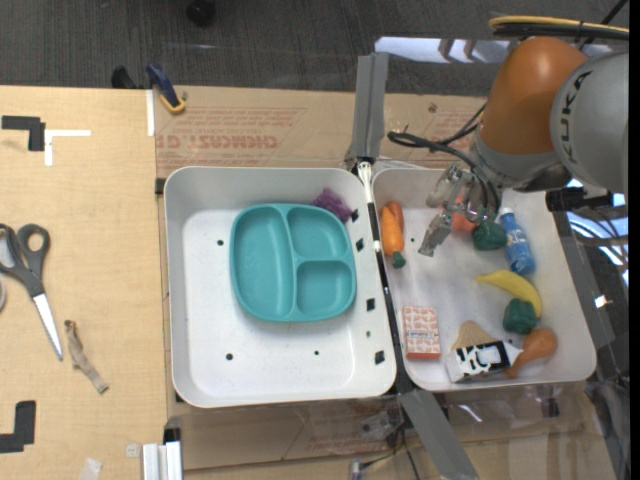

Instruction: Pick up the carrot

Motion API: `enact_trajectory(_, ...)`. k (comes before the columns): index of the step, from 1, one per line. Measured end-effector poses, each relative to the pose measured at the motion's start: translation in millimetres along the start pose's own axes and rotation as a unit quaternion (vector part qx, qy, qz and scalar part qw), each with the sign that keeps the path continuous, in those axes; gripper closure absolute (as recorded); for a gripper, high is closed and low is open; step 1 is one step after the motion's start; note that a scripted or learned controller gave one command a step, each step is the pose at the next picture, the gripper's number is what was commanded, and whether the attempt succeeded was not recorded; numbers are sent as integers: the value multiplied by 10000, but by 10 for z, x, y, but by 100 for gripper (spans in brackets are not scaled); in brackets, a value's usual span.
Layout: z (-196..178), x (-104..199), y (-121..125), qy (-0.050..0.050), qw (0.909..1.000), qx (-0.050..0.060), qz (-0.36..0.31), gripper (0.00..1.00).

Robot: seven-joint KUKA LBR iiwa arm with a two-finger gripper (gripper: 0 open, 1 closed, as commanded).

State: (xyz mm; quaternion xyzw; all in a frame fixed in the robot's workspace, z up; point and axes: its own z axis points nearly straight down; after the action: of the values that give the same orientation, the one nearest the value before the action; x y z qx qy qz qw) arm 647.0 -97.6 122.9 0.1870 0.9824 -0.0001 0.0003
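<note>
On the far left, a pair of scissors (30,278) with grey handles lies on the pale wooden bench top. Next comes the left bin (190,298), a shallow white plastic tray with rounded corners, and inside it a teal plate (295,263) with three compartments, smooth and a little glossy. A small purple thing (333,204) sits behind the plate.

The carrot (391,228) is in the right bin (560,368), close to its left wall, lying along that wall. It is orange, long and tapered, and it looks like smooth plastic, with a small green piece at its near end. The gripper (440,230) hangs just to the right of the carrot, not touching it. Its metal fingers appear spread and nothing is between them.

To do this step well, I judge that the gripper should move left until it is centred over the middle of the carrot, and turn so that the fingers close across the narrow width. The wall is near, so the left finger needs room there. The smooth round body can slip, so a centred grip is safer.

Further right I see a red-and-white box (421,330), a yellow banana (512,288), a blue bottle (516,243) and green lumps.
</note>
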Motion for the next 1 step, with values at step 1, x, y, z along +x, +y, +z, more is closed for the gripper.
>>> enact_trajectory(1, 334, 182, -13, 13, 9969, 4, 785, 0)
